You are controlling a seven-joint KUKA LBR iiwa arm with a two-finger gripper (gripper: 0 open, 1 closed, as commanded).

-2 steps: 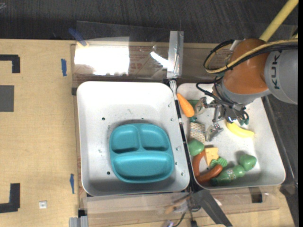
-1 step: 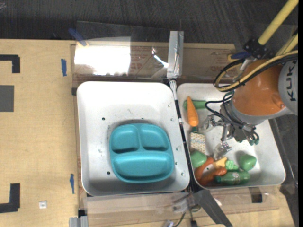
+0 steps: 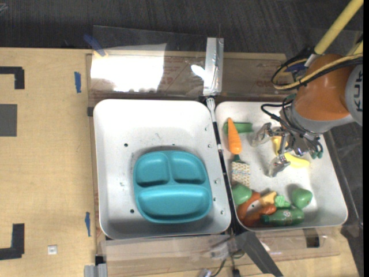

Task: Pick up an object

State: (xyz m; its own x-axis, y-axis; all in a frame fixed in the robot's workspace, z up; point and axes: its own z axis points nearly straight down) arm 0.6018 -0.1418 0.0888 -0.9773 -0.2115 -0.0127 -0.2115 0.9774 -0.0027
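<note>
The right bin [image 3: 328, 180] holds a heap of toy foods. An orange carrot [image 3: 233, 138] with a green top lies along its left wall. A yellow piece [image 3: 299, 161] lies near the middle, and a round green piece [image 3: 301, 197] and a long dark green piece [image 3: 283, 215] sit by the front wall. My gripper [image 3: 272, 150] hangs low over the middle of this bin, to the right of the carrot and just left of the yellow piece. Its metal fingers [image 3: 264, 133] stand spread apart, open, with nothing clearly between them.
A teal divided plate [image 3: 172, 184] lies in the left bin [image 3: 115, 131]. More toys crowd the right bin's front left corner: a patterned piece [image 3: 240, 172], a green one [image 3: 242, 194] and a red-orange one [image 3: 252, 210]. Cables loop above the orange wrist band [image 3: 323, 97].
</note>
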